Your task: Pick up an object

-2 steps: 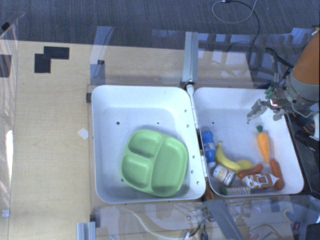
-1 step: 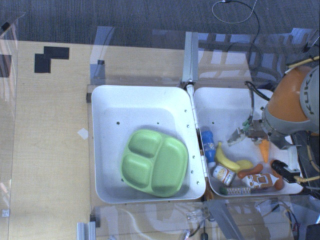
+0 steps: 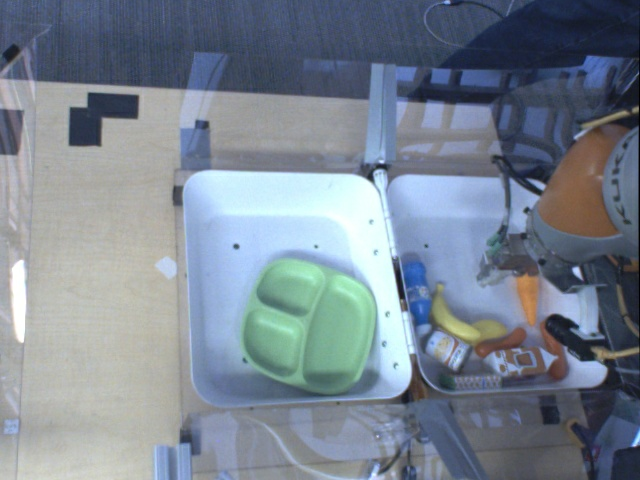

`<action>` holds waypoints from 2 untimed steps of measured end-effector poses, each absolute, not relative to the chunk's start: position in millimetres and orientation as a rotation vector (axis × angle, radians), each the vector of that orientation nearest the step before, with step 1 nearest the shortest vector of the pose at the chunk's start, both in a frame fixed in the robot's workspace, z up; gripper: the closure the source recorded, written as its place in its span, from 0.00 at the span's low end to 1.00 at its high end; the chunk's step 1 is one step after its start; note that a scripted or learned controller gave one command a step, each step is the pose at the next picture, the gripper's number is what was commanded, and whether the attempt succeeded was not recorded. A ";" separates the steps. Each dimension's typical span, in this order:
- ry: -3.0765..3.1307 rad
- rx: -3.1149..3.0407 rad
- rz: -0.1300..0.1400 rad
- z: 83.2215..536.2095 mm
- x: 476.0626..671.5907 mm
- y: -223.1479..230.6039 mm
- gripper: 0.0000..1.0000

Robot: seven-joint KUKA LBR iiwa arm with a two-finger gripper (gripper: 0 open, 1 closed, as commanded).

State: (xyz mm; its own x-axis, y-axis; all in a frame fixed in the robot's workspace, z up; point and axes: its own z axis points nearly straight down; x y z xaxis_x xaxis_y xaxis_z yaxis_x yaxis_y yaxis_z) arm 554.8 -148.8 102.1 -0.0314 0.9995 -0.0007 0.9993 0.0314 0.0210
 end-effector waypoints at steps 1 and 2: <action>2.245 2.176 0.022 101.9 554.6 -148.8 0.00; 2.252 2.188 0.039 91.5 517.3 -189.8 0.00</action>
